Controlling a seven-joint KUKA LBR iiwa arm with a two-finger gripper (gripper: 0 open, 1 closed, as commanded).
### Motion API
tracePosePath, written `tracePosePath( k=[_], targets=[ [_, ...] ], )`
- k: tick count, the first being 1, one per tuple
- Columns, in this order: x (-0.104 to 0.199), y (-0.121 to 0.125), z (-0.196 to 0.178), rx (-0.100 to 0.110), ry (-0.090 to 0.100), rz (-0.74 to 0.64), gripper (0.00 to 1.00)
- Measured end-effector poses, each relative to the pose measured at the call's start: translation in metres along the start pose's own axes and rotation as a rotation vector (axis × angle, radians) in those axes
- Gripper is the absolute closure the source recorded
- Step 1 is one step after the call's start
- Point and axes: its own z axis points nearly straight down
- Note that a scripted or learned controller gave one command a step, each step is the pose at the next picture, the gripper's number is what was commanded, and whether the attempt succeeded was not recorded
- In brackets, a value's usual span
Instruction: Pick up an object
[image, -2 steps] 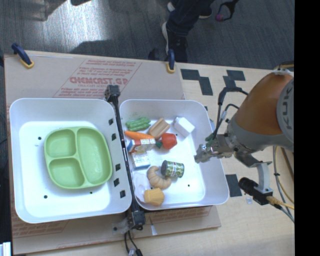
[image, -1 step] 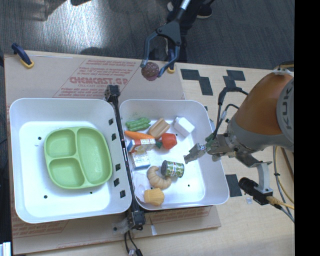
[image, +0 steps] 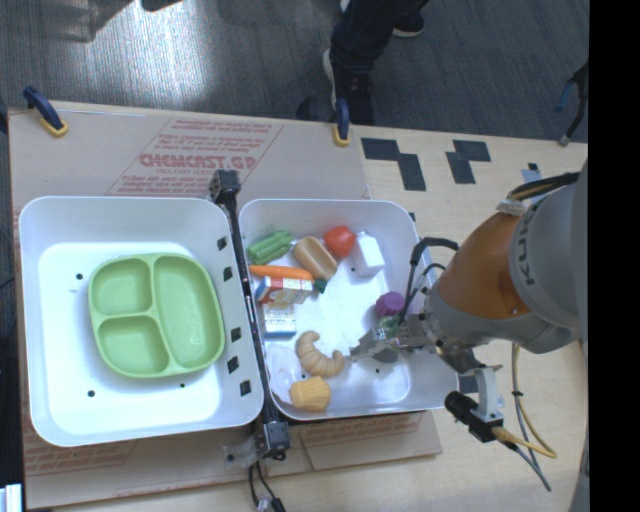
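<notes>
— Camera view showed the jaws (image: 362, 349) low in the right bin (image: 400, 395), just beside the croissant (image: 320, 355). Anything lifted?

— Nothing seen between them; whether they were released or clenched, I cannot tell. The pick looked undone.

— Textures?

— Croissant: curved, ridged, tan plastic. Nearby lay a smooth red tomato (image: 340, 240) and a glossy green divided plate (image: 156, 314) in the left bin (image: 50, 395).

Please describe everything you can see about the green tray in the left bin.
The green tray is light green and looks like smooth plastic. It is a rounded plate divided by raised ridges into three compartments: two smaller ones on its left side and one long one on its right side. All three hold nothing. It lies flat on the floor of the left bin, near the middle, slightly turned, and touches no other object.
</notes>
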Motion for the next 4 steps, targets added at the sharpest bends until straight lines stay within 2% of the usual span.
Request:
tracePosePath(
  k=[1,2,3,4],
  targets=[
    [0.040,0.073,0.002,-0.001,-0.001,-0.003,0.00],
    [0.040,0.073,-0.008,0.000,-0.001,-0.006,1.00],
    [0.122,0.092,-0.123,-0.006,0.000,-0.001,1.00],
    [0.121,0.092,-0.132,-0.005,-0.001,-0.006,1.00]
  ],
)
